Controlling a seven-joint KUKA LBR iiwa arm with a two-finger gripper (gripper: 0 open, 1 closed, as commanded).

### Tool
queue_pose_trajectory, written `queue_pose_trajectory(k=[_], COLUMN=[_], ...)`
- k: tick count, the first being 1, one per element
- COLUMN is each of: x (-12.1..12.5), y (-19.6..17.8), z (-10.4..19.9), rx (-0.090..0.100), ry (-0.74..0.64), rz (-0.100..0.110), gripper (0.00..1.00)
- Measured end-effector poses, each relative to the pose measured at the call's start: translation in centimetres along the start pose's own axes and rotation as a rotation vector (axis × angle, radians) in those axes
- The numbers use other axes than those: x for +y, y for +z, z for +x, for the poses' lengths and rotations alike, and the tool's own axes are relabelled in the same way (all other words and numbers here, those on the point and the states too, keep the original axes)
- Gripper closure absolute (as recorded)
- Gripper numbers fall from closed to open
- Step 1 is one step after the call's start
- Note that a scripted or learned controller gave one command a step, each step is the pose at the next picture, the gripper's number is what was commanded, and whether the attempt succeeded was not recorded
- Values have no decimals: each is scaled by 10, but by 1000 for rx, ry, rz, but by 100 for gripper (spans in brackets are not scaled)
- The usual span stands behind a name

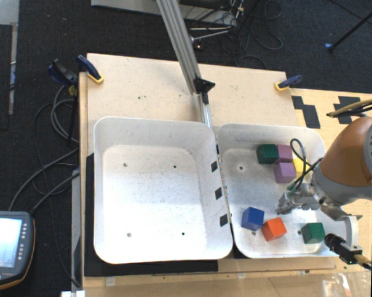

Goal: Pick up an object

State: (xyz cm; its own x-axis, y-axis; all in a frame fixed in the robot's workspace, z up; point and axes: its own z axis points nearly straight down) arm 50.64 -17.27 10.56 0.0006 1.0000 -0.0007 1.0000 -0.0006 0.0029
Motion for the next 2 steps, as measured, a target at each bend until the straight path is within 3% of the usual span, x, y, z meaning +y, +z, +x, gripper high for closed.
queue_pose_trajectory(k=[2], x=[-2], y=[-99], z=[4], rx=[-2], ry=[-4], rz=[-4], gripper=[100])
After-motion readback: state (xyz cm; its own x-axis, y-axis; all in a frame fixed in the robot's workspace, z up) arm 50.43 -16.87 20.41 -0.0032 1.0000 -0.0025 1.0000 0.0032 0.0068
